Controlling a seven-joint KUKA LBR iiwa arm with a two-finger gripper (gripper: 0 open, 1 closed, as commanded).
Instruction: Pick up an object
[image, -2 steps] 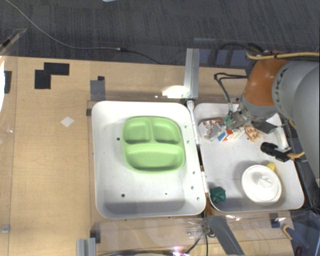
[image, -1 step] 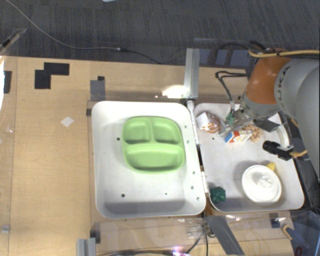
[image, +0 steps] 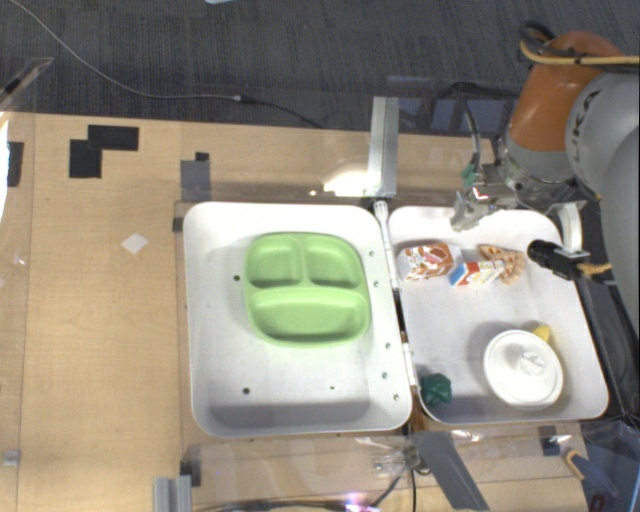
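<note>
The bench looks like pale wood with a smooth, faintly shiny finish. Both white bins, one just below the claw and one to its left, seem matt plastic. The green divided tray, well left of the claw, is smooth plastic with a soft sheen. Two snack packets below the claw appear glossy (crinkled wrapper, probably foil or film). The claw's wrist shows bare, shiny metal.
</note>
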